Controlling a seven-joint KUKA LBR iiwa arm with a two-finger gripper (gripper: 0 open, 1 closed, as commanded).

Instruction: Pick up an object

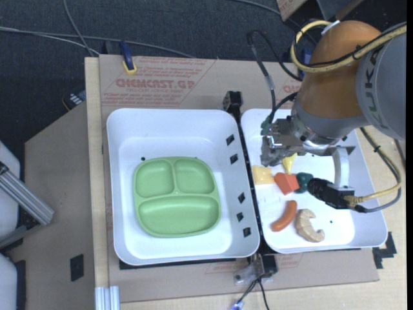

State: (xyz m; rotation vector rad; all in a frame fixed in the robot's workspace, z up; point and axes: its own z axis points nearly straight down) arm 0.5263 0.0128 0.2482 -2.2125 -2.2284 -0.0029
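Green divided plate [175, 196] in left bin [122, 131], toy foods in right bin [371, 234]

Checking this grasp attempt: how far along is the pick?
Done: the gripper is down in the right bin, at the yellow piece. In hand: nothing visibly held. Left: a grasp and a lift; the orange block, sausage and croissant lie on the bin floor.
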